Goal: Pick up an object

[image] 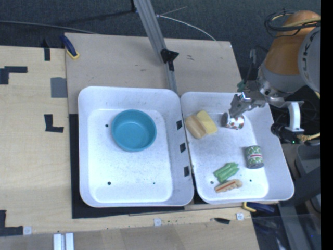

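At the near edge of my right bin (276,191), an orange carrot-like piece (228,186) lies just beside a bunch of green pods (226,171), and a small green can (254,157) stands alone toward the bin's right wall. Across the divider, the left bin (93,139) holds a blue bowl (134,130). Farther up my bin, a yellow-and-tan bun-like toy (201,124) rests near the left wall.

Beyond it, my gripper (238,111) hangs low over a small round object with brown and white markings (235,122), the thing I appear to be after. It sits on the bin floor directly under my fingers, touching or nearly touching their tips; I cannot tell which. Nor can I tell whether the fingers are spread or pressed together, since the wrist hides them.

The risks, as I judge them: the object is small and rounded, so an off-centre close could squirt it sideways toward the bun-like toy, and a descent too deep could jam my fingers against the bin floor. My orange-banded arm (289,46) reaches in from the far right, above the worktop (31,139).
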Motion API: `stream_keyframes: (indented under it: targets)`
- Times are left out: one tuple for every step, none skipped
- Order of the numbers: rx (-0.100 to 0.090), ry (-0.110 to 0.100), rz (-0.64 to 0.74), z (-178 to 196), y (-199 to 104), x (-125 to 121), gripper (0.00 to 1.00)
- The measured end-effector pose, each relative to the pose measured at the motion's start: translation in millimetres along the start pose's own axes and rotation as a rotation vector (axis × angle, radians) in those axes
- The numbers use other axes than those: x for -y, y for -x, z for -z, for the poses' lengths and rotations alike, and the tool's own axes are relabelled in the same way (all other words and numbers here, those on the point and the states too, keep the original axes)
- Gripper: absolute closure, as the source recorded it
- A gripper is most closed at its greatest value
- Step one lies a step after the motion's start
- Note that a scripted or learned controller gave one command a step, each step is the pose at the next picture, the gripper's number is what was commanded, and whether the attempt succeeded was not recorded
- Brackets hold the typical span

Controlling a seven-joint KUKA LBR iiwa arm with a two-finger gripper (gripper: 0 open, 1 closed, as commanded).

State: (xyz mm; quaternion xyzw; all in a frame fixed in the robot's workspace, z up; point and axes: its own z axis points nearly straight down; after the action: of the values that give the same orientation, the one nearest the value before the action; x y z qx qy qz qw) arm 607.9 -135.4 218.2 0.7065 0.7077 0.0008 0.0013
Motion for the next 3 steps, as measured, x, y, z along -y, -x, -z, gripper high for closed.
stream_keyframes:
  targets:
    - [-0.002, -0.003, 0.004, 7.2, -45.7, -3.2, 1.00]
    - [-0.003, -0.004, 0.006, 7.6, -99.8, -20.3, 1.00]
    - [-0.001, -0.004, 0.005, -0.6, -151.7, -31.1, 1.00]
